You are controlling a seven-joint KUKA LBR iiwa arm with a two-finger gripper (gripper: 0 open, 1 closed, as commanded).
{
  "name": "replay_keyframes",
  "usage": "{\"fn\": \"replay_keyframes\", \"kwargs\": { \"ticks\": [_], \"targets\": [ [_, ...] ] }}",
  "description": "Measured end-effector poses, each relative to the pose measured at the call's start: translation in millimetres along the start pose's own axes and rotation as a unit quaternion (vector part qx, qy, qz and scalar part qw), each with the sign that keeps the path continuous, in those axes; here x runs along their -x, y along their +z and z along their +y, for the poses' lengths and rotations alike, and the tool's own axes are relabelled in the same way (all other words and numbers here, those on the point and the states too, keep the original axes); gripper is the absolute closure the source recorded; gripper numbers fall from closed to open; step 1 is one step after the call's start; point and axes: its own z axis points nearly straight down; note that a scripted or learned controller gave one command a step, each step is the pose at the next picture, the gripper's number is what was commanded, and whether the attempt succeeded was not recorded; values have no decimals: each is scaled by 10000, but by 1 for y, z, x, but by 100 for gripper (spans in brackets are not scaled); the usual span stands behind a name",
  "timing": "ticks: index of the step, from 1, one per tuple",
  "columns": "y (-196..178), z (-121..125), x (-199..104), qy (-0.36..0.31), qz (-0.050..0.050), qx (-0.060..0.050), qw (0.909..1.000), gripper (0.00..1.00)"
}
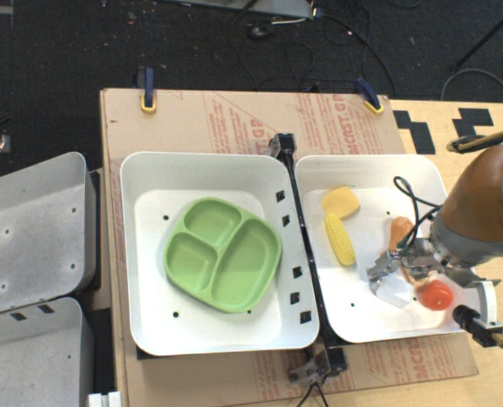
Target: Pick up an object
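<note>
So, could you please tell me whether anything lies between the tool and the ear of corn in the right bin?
Nothing visible does. The tool hangs over the right bin, with bare white floor between it and the corn.

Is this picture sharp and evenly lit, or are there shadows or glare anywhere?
Camera view: mostly sharp and evenly lit; white plastic bins look bright, without harsh glare; green divided plastic plate casts a faint shadow; metal pincer looks slightly soft; dark floor is dim.
</note>
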Motion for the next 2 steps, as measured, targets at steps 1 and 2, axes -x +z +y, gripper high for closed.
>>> {"fn": "replay_keyframes", "kwargs": {
  "ticks": [1, 2],
  "targets": [
    [-12, 2, 1, 4, -16, 33, 10000, 100],
    [-56, -1, 6, -12, 28, -16, 10000, 100]
  ]
}}
